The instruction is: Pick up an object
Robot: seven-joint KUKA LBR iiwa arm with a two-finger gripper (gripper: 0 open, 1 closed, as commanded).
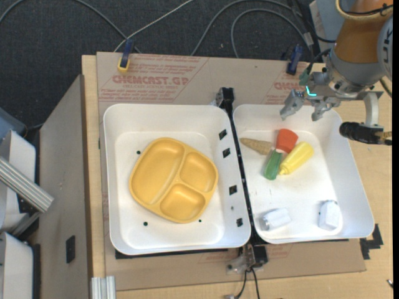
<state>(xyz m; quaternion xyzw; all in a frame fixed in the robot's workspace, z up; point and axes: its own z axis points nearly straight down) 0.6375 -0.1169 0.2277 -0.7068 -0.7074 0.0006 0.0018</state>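
The bench (156, 67) takes up most of the room here, a brown board with red lettering, and on it sit the two white bins side by side. The left bin (118, 223) holds one thing, a yellow divided plate (173, 179) lying flat and a little askew. The right bin (355, 185) is where the choice lies.

The arm (365, 30) comes in from the right, its orange band up high, and the claw (307, 106) hangs over the far edge of the right bin with its two fingers spread apart and nothing between them. It is above the things, not down among them.

Just below and a little to the near side of the claw lies a tight cluster: a yellow bottle-like piece (295, 159) slanting, a red piece (287, 139) touching its upper end, a green piece (273, 165) beside it, and a tan cone (257, 146) pointing toward the divider. Near the front wall, well apart from these, sit two small white blocks, one (275, 218) toward the middle and the other (329, 215) toward the right.

To my eye the step in hand is the approach and the picking of a target. The cluster is nearest, but its pieces touch (a finger coming down could land on a neighbour and shove the lot). The yellow piece looks the best bet there: close across its narrow width, fingers set square to its slant. The white blocks stand clear of everything, though white on white they are harder to judge.
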